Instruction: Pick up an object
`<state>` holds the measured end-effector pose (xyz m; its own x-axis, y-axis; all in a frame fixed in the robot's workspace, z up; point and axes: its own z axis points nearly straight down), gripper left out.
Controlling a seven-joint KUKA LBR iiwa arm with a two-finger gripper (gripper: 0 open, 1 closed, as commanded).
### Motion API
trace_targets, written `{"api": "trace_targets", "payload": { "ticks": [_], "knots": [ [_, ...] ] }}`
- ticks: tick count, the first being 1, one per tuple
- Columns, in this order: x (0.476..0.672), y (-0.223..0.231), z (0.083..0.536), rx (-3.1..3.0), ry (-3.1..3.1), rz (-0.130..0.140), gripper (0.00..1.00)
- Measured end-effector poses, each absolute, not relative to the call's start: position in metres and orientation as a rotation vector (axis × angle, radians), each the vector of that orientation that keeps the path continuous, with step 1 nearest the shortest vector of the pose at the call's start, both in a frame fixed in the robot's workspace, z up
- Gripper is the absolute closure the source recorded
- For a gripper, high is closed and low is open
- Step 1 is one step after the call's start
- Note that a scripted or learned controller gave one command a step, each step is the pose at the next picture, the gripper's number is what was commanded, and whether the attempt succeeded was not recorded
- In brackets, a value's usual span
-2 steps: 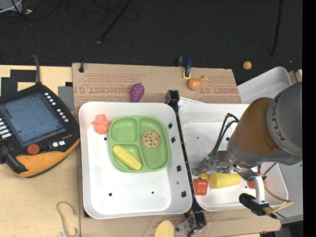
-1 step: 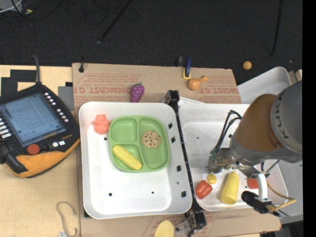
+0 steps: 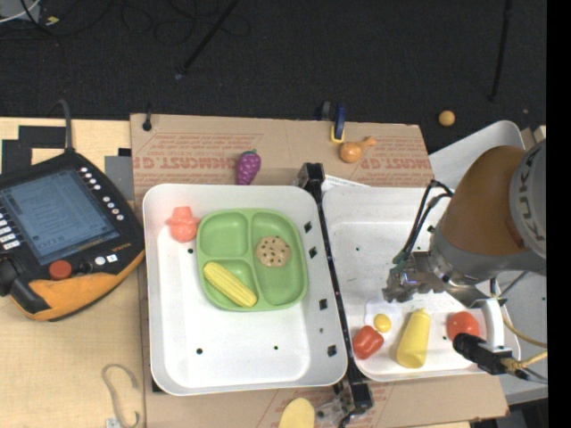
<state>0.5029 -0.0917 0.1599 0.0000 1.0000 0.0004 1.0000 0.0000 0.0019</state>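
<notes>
The arm reaches in from the right and hangs low over the right bin [image 3: 357, 239], with the jaws [image 3: 403, 285] pointing down near the middle of that bin. From this slanted view the wrist and cabling crowd the fingers, so I cannot tell how far the jaws stand open, and nothing can be seen gripped between them.

The likely targets lie along the near edge of the right bin, just below the jaws: a yellow bottle [image 3: 412, 337] lying roughly upright in the view, a small yellow ball [image 3: 382, 323] beside it to the left, a red pepper [image 3: 367, 341] near the bin's near-left corner, and a red piece [image 3: 462, 325] to the right of the bottle. None of them looks to be touching the jaws.

The left bin [image 3: 178, 346] holds a green tray [image 3: 299, 279] with corn [image 3: 230, 284] and a cookie [image 3: 272, 251] in separate compartments, and a pink toy [image 3: 182, 224] sits beside the tray at the bin's far-left corner. These are well apart from the arm.

As I judge it, the step in hand is the approach: the arm is set over the right bin, and no pick is made. The next move calls for shifting the jaws toward the near edge, settling on one item, the ball or the bottle being closest, then descending with the jaws straddling it and closing. The items sit close together, so a clean line on one alone matters.
</notes>
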Motion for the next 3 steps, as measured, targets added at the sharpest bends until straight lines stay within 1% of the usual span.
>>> {"api": "trace_targets", "payload": {
  "ticks": [1, 2, 3],
  "knots": [
    [0.506, -0.097, 0.222, 2.22, 2.219, 0.004, 1.0],
    [0.506, -0.098, 0.227, 2.223, 2.222, -0.001, 1.0],
    [0.52, -0.046, 0.218, 2.22, 2.228, -0.001, 1.0]
  ]
}}
